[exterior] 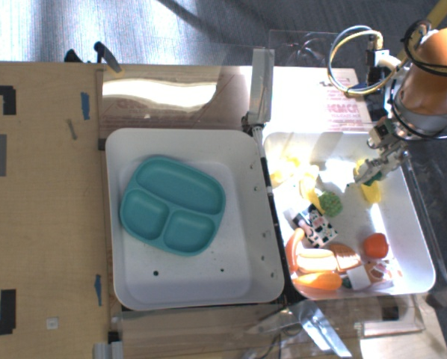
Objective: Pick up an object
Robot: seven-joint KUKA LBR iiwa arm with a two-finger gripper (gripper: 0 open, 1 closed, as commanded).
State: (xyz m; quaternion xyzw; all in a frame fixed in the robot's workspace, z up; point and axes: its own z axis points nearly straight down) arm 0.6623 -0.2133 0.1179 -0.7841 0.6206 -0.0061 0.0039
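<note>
So the stuff to grab is all piled in the right-hand shallow white bin (pixel 421 234). Nearest the gripper (pixel 374 169) is a small yellow block-shaped toy (pixel 371 192), sitting near the bin's right wall, just below the gripper tips. Honestly can't tell if the gripper is open or closed, it's a blur of metal from this angle, and nothing is visibly between its tips. It hangs over the upper right part of that bin, with the orange band of the arm (pixel 430 69) above it toward the worktop's far right corner.

Moving out: a little green broccoli-like toy (pixel 330 203) sits around the middle of the bin, and just below it a black-and-white patterned piece (pixel 316 226). Along the bin's near edge there's a round red tomato-like ball (pixel 375 245), a tan bread-shaped toy (pixel 324 261), and an orange curved piece (pixel 318 280) touching it at the near left corner. A pale yellow lump (pixel 309 183) lies toward the bin's left wall.

The left-hand white bin (pixel 242 275) carries a teal plastic divided plate (pixel 172 205) with three compartments, about in its middle. A brown cardboard sheet (pixel 40 200) covers the worktop's left side.
</note>
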